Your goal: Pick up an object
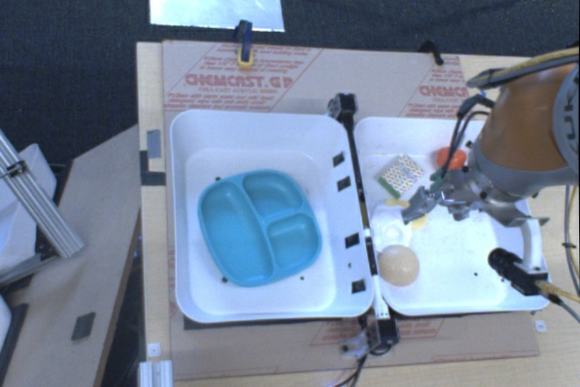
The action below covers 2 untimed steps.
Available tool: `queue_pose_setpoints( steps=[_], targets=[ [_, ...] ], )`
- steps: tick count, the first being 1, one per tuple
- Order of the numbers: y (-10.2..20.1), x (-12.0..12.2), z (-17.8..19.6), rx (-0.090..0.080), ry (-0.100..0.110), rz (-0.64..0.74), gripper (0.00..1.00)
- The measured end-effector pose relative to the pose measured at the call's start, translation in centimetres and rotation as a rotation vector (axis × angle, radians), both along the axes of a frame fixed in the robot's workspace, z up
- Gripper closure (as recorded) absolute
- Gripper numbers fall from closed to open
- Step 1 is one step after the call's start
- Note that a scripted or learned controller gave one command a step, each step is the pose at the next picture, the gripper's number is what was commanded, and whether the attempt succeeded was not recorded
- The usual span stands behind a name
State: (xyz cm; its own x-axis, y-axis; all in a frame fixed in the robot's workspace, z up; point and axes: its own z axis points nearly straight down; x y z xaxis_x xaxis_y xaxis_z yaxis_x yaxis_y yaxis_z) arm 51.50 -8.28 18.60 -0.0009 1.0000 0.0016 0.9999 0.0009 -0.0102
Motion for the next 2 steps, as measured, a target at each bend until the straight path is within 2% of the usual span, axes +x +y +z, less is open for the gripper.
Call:
queue_pose_setpoints(
  steps=[1, 2],
  targets=[
    [0.0, 0.3, 0.5, -0.001, -0.011, 0.002, 0.00],
    [-0.2, 0.9, -3.9, -0.001, -0.008, 0.000, 0.00]
  ],
)
